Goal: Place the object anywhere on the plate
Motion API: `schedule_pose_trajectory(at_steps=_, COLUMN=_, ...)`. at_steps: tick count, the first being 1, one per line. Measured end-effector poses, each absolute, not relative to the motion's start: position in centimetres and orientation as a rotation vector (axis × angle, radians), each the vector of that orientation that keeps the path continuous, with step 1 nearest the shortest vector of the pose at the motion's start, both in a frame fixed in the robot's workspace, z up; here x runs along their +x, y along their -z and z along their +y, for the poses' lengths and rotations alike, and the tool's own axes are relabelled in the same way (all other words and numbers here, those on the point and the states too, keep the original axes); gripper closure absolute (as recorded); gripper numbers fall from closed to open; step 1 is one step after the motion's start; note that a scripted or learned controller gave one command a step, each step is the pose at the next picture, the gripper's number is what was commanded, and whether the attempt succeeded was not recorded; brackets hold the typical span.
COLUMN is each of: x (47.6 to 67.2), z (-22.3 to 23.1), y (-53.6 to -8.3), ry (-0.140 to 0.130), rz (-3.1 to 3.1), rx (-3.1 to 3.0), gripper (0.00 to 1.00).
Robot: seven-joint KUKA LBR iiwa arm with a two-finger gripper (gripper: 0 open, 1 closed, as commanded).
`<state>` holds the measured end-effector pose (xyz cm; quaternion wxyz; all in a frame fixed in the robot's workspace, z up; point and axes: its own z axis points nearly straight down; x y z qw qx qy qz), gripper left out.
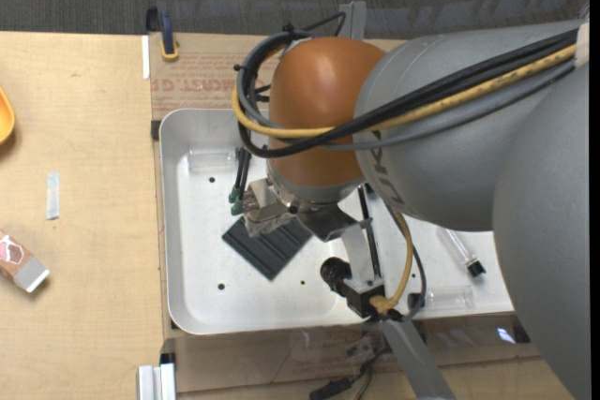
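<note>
- Near edge: metal brackets point(155, 381) at the left, and a dark strut point(412, 361) with loose cables running out of view below the bin.
- Bin point(187, 295): white, shallow, rounded corners; it sits on the tabletop point(84, 108), its near-left floor bare apart from small dark holes.
- Small wrapped item point(21, 262), red and white, lies on the tabletop well left of the bin, at the view's left edge.
- Pale strip point(52, 197) lies on the tabletop a little farther back, also left of the bin.
- Dark ribbed pad point(267, 245): flat on the bin floor, turned at an angle, near the bin's middle. This appears to be the task's object.
- Gripper point(262, 216): directly above the pad's far edge, hanging from the arm; whether it is spread or pressed together I cannot tell, as the wrist hides it.
- Clear tube point(462, 253) with a dark tip lies on the bin floor at the right, under the arm.
- Arm point(487, 136): grey, with an orange band point(319, 108), entering from the right and covering most of the bin; black and yellow cables point(281, 122) loop round it.
- Orange object point(5, 117), partly cut off, at the far-left edge.
- Blue clamp point(167, 33) at the tabletop's far edge.
</note>
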<state>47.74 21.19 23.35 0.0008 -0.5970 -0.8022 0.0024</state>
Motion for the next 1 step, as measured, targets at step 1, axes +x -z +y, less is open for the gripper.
schedule_pose_trajectory(at_steps=1, x=47.76, z=21.16, y=-23.35, ry=-0.007, rz=-2.519, rx=-1.875, gripper=0.0)
